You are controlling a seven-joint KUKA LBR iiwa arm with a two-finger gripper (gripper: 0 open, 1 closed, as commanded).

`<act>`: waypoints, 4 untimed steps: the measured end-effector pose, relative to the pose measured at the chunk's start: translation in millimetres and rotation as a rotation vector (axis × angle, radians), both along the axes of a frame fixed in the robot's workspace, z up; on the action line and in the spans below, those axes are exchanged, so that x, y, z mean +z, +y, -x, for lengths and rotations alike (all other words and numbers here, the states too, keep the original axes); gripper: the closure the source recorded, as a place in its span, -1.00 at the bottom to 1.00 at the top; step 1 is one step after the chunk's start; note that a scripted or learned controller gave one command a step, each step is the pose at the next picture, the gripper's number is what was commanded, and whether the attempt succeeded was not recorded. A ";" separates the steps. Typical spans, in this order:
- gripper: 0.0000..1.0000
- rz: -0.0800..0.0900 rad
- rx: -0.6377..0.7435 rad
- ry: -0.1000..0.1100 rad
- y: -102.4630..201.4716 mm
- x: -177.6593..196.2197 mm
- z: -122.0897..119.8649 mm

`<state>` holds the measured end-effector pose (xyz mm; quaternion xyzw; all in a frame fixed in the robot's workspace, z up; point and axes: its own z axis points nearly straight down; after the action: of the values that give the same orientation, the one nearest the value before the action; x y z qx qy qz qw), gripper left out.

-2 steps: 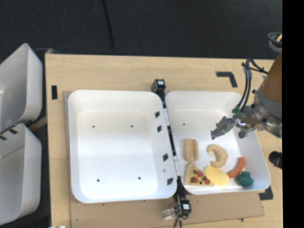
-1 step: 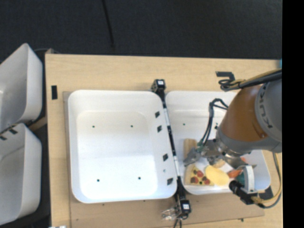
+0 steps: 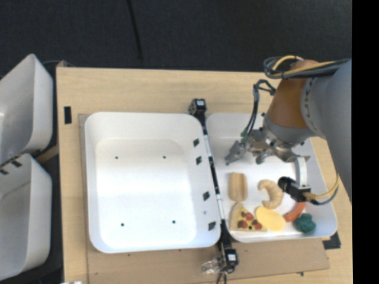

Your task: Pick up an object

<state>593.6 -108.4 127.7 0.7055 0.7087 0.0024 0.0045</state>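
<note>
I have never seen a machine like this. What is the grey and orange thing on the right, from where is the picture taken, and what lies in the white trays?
The grey and orange thing is a robot arm. It reaches in from the right, and its hand hangs over the right tray. One camera above the bench looks down at a slant. Two shallow white trays stand side by side on a wooden bench. In the right tray lie toy foods: a bread roll, a croissant, a pizza slice, a yellow piece, an orange piece and a green piece. I see nothing between the hand's fingers.
</note>
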 end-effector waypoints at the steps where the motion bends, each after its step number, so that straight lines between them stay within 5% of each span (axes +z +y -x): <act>1: -1.00 -0.005 0.001 0.006 41.7 77.6 77.2; 2: -1.00 -0.002 -0.008 0.016 9.2 -32.2 106.7; 3: -1.00 0.001 -0.001 0.000 -19.1 -25.7 7.6; 4: -1.00 -0.002 -0.007 0.009 -8.4 14.4 51.3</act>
<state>542.3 -116.8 142.2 0.7080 0.7062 -0.0001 0.0007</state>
